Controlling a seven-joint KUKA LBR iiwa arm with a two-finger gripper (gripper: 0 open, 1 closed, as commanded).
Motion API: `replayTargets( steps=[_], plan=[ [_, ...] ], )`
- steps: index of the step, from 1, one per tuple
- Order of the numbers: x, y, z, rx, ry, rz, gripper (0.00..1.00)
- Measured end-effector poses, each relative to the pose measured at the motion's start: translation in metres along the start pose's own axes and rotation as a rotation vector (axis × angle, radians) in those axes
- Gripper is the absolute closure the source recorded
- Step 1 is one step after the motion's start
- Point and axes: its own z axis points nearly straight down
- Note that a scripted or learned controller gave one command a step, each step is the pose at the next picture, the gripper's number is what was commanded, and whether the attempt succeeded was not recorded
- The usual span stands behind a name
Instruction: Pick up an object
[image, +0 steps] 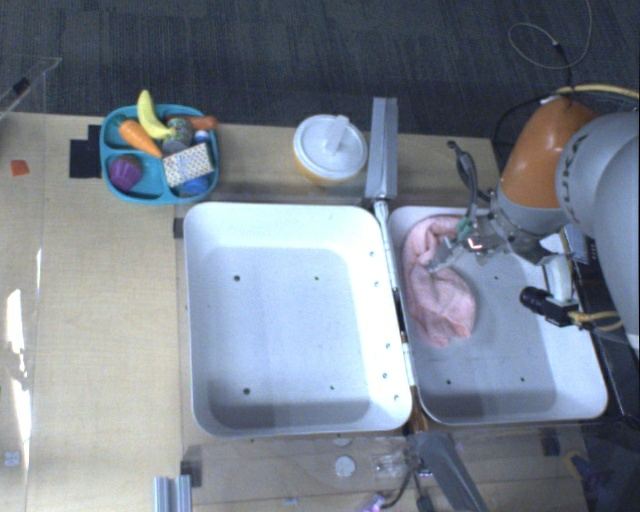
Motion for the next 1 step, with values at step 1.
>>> replayTargets(
  steps=[1],
  plan=[
    [0.0130,-0.0530,0.0033,-0.013,-0.005,-0.125,0.00]
  ],
)
